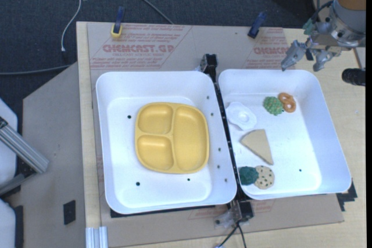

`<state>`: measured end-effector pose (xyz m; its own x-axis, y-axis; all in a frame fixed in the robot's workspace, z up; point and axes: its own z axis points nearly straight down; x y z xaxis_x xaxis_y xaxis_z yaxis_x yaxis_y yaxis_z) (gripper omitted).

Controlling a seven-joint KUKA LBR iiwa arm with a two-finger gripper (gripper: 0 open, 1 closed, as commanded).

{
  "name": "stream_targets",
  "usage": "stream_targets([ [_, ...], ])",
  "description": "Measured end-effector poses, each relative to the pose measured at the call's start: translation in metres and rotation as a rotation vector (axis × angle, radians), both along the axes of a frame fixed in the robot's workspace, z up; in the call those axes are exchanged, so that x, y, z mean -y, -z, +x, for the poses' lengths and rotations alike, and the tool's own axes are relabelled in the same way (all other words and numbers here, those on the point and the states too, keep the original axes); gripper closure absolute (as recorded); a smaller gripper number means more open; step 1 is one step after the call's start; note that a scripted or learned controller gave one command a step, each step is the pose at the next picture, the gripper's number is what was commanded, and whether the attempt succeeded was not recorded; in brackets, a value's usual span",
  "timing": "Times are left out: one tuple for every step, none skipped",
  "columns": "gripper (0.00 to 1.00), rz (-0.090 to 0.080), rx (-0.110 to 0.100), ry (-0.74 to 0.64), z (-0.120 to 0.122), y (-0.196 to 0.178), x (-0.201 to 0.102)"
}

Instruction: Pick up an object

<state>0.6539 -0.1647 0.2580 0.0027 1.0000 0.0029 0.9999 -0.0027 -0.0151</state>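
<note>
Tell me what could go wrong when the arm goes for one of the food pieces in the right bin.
1. The pretzel touches the green broccoli piece, so a grab may catch both or knock one away.
2. The cookie and dark green piece sit close to the right bin near wall, which could block the gripper.
3. The flat sandwich wedge may slip out of a pinch.

bins [110, 125]: glossy white plastic | divided plate [172, 137]: smooth matt yellow plastic | bench board [174, 46]: matt printed cardboard
</note>
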Motion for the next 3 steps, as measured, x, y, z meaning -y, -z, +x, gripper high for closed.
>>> stream_targets([
  [0.0,-0.003,0.014,-0.003,0.002,-0.009,0.0],
  [0.0,-0.001,0.009,-0.003,0.001,0.054,-0.003],
  [0.0,-0.001,0.01,-0.003,-0.009,0.108,-0.003],
])
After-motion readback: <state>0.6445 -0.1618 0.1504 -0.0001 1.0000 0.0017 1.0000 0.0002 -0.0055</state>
